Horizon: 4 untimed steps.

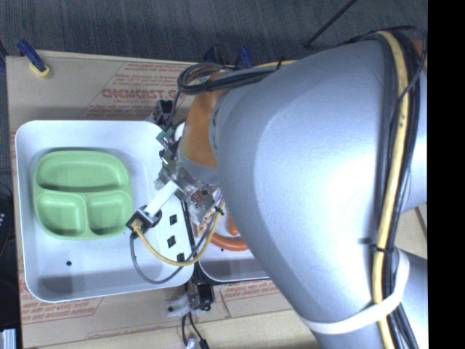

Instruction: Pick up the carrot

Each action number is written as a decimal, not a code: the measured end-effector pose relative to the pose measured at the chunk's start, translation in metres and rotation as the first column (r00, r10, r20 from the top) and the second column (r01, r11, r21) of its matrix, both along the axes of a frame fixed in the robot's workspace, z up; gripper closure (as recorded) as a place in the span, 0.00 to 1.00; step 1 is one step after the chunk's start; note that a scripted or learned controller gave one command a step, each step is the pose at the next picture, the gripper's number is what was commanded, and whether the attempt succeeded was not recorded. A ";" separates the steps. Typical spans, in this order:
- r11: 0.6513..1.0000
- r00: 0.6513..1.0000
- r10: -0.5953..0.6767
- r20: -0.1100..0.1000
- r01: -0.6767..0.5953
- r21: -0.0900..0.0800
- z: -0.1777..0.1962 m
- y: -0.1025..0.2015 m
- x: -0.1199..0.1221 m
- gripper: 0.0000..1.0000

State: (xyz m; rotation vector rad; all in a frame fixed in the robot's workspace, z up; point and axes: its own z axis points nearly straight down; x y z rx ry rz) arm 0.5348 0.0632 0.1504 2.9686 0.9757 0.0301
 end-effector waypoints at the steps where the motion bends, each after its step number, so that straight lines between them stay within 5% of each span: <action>1: 0.996 0.996 -0.089 0.012 0.089 -0.010 -0.007 0.002 -0.001 0.00; 2: 0.996 0.996 -0.090 0.004 0.090 -0.019 0.003 -0.004 -0.002 1.00; 3: 0.953 0.952 -0.304 -0.029 0.304 0.011 0.064 -0.005 -0.004 1.00; 4: 0.992 0.992 -0.125 -0.032 0.125 0.011 0.040 -0.038 -0.060 1.00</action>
